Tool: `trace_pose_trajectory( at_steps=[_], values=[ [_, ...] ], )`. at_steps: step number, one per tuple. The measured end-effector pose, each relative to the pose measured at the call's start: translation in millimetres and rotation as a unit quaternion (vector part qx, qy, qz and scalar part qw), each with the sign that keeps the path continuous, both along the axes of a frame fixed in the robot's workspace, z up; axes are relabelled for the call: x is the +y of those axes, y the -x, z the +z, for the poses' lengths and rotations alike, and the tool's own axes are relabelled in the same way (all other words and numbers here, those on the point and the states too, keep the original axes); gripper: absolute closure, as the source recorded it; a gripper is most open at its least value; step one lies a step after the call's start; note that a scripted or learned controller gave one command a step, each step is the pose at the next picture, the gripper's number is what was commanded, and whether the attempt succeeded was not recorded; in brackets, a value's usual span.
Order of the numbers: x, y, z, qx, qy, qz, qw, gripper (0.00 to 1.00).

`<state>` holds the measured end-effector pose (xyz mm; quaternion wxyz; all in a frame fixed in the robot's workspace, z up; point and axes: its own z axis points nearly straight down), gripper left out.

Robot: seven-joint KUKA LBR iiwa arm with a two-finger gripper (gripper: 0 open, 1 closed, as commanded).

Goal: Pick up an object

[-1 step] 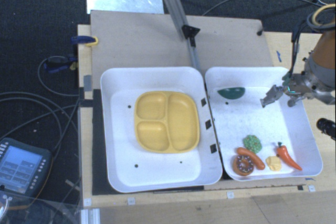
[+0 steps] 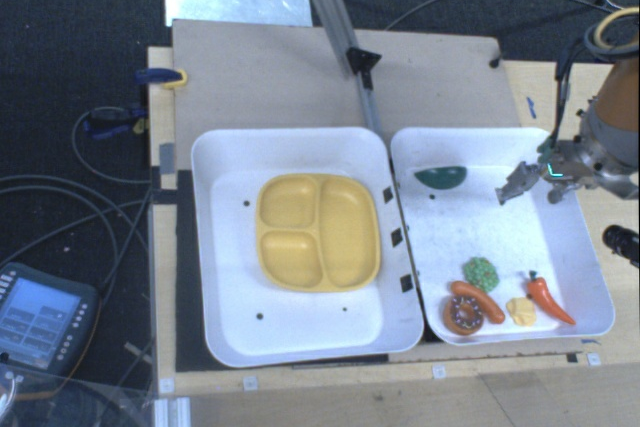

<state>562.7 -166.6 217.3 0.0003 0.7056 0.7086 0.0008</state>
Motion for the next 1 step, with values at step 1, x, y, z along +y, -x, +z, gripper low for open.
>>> trace_pose_trajectory(
  at_steps=[1],
  values=[
    [2.7,-2.1,-42.0,0.002,0.0002,-0.001,1.0,0.0]
  ],
)
